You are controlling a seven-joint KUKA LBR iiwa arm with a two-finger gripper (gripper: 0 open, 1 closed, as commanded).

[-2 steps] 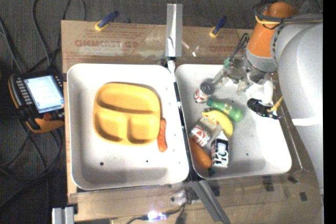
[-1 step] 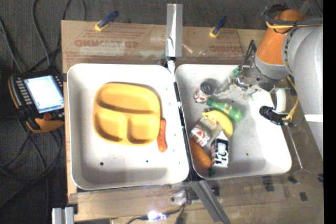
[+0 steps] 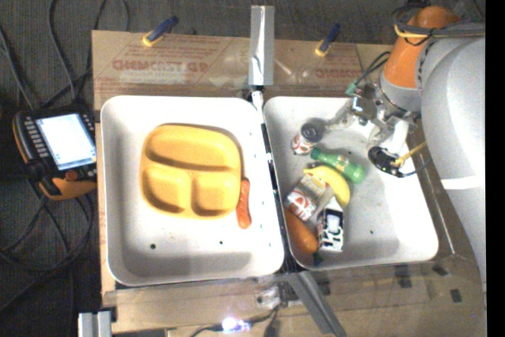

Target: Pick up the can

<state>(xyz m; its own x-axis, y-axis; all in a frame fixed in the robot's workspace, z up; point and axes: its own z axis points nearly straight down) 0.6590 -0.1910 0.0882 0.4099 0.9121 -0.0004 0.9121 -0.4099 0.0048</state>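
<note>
Can (image 3: 303,203) is seen lying on its side in the right bin (image 3: 394,233), crushed-looking, red and white, near the bin's left wall. Touching it: a banana (image 3: 334,179) on the upper right, a black-and-white carton (image 3: 332,231) on the lower right, an orange item (image 3: 302,234) just below. A green bottle (image 3: 341,164) lies just above the banana; a small red-and-white object (image 3: 301,144) sits further up.

Gripper (image 3: 316,127) is located at the bin's upper part, well apart from the can, nothing seen between the fingers; open or closed can't be told.

Left bin (image 3: 126,249) holds a yellow divided tray (image 3: 191,170) with a carrot-like orange piece (image 3: 244,204) beside it. A teach pendant (image 3: 59,142) is seen off the tabletop's left.
</note>
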